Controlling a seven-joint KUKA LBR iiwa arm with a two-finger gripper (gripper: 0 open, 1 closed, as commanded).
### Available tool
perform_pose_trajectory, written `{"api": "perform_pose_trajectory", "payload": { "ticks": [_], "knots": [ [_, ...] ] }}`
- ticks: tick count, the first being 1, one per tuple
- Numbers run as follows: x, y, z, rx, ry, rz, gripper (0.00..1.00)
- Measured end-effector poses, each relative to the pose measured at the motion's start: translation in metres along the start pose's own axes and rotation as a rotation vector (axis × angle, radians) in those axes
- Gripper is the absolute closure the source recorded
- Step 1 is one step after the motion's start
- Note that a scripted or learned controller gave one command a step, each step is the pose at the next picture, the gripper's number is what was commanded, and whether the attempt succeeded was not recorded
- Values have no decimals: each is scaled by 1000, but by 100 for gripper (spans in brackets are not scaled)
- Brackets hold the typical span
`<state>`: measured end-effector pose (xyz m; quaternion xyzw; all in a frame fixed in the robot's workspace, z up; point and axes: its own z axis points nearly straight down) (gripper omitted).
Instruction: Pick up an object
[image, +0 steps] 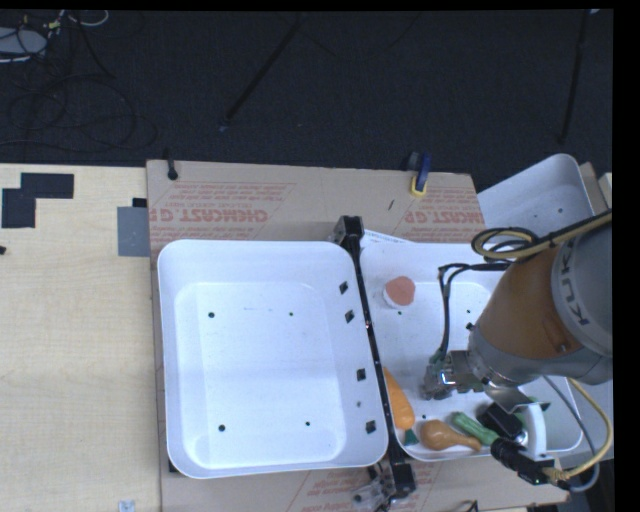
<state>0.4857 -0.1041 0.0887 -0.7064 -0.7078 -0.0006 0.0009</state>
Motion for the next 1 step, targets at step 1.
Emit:
{"api": "perform_pose_trajectory", "payload": {
  "ticks": [1],
  "knots": [
    [22,-9,0,-3,-4,3,100]
  ]
}}
